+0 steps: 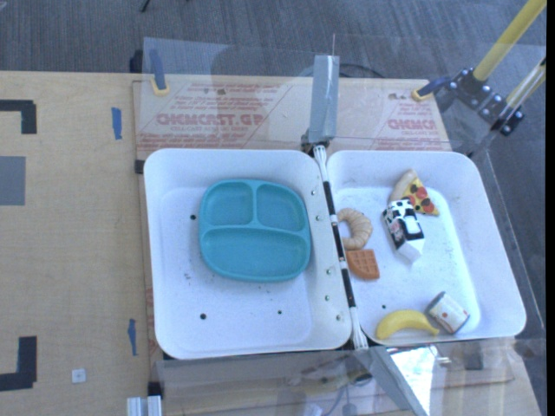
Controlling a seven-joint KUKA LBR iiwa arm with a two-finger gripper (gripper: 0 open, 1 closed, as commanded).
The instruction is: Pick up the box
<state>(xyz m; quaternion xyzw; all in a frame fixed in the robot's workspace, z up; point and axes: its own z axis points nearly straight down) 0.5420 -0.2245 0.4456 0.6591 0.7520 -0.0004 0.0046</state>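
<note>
— Where is the box?

— The box [404, 228] lies in the right bin [496, 232], a little above that bin's middle. It is a small carton with black and white patches, lying on its side, with its pale end turned toward the near rim.

— And your claw, how does it stand to it?

— I cannot tell whether my claw is wide or narrow, nor how it lies relative to the box. Nothing grips the box; it rests on the bin floor.

— What lies around it?

— A pizza slice [414, 192] is touching it or just beside it on the far side. To its left are a curled croissant [355, 226] and, below that, a waffle square [365, 265], both close to the divider between the bins. Well apart, by the near rim, a banana [406, 322] lies just beside a small can [448, 312].

— The other bin?

— The left bin [158, 258] holds a teal divided plate [255, 230], set flat near its middle.

— And the surface and room?

— Both bins sit on a wooden bench [69, 232] with black tape marks [22, 116] and bits of blue tape [116, 122]. Behind the bins lies a cardboard sheet [217, 115] with red print, and a grey post [324, 98] stands at the far end of the divider. A yellow pole [513, 26] slants at the far right, over grey carpet [260, 7].
</note>
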